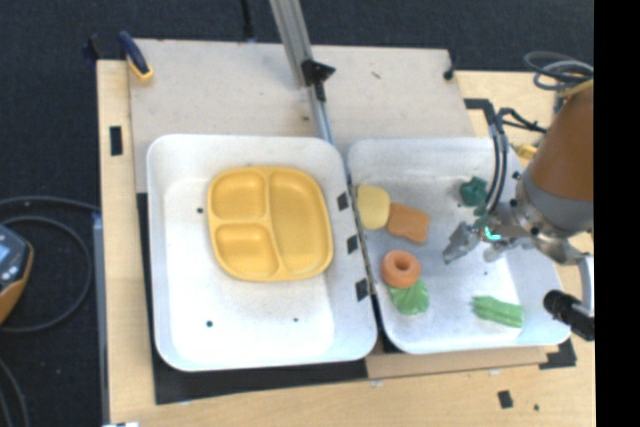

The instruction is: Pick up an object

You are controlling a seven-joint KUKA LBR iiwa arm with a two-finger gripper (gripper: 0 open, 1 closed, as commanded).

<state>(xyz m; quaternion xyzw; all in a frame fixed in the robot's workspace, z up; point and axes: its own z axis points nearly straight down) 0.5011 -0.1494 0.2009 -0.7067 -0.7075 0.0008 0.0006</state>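
Fingers: grey two-finger gripper [462,243] is hanging low in the right shallow white bin [420,160]; its fingers are standing slightly parted, gripping nothing, tips over bare bin floor.
Nearest thing: orange ring-shaped toy doughnut [401,268] is lying just left of the tips, touching a leafy green toy lettuce piece [410,298] below it.
Other candidates: tan-orange toy bread chunk [409,223] is leaning against a pale yellow rounded toy block [373,206] near the bin's left wall; a light green leafy toy strip [498,311] is lying toward the lower right corner; a small dark green piece [473,189] is sitting near the wrist.
Handling: doughnut is looking light, probably soft and rubbery; pinching across one side of the ring is seeming safest, since the smooth outer curve may be slipping.
Count: six toys in the right bin, one of each.
Left bin: one yellow three-compartment plastic plate [270,223] is resting in the left white bin [175,255].
Counter: two bins are sitting side by side on the pale wooden counter [220,85].
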